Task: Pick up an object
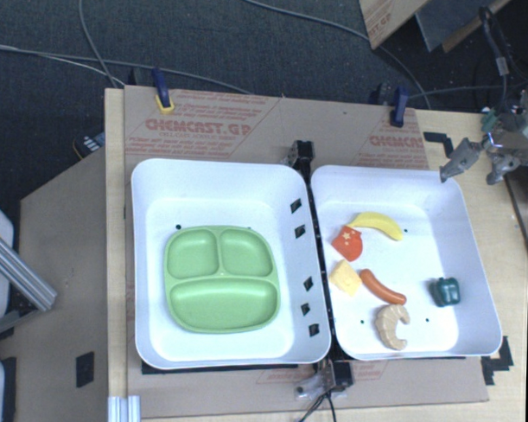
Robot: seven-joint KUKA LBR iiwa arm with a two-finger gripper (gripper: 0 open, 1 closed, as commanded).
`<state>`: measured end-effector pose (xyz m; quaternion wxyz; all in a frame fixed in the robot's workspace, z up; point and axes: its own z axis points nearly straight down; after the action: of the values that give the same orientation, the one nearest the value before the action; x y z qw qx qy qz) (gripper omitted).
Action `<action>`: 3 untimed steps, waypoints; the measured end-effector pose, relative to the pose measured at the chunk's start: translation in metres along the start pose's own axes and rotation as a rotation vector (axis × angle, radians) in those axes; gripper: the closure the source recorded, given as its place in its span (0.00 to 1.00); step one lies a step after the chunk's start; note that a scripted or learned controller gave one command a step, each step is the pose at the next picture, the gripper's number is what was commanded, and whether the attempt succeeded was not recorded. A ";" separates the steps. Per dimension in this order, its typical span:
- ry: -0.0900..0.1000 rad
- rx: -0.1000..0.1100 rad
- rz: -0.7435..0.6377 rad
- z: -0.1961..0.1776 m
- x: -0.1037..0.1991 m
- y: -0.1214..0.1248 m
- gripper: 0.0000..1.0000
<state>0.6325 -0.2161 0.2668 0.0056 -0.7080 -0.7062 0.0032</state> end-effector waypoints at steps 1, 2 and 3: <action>-0.003 -0.012 -0.003 -0.007 0.001 0.002 0.00; -0.001 -0.007 -0.004 0.045 0.011 -0.001 0.00; -0.001 -0.006 -0.003 0.104 0.004 0.004 0.00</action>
<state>0.6353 -0.2116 0.1629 0.0028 -0.7070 -0.7072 0.0014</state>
